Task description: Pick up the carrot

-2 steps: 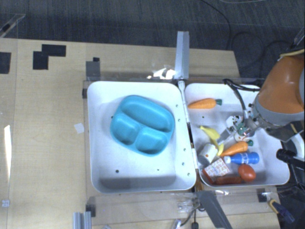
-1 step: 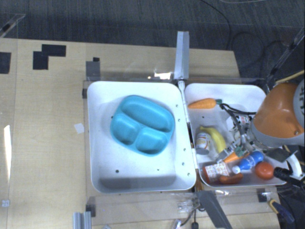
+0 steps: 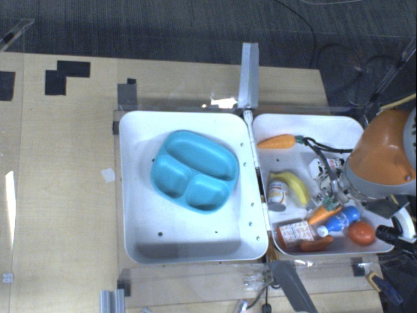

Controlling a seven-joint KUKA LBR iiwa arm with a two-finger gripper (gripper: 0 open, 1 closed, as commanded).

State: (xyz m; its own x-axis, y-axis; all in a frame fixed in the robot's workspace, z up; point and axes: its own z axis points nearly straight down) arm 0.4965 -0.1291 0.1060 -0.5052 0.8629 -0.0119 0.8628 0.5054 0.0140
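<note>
The carrot, orange with a green stalk end, lies flat at the far left corner of the right bin. My gripper hangs low over the middle of that bin, well to the right of the carrot and nearer the front. It sits just above a small orange item and a blue bottle. Nothing is seen lifted. The arm's orange band covers the bin's right side.
A banana and a small can lie between carrot and gripper. A tomato, a red sausage and a printed box crowd the front edge. The left bin holds a blue divided plate.
</note>
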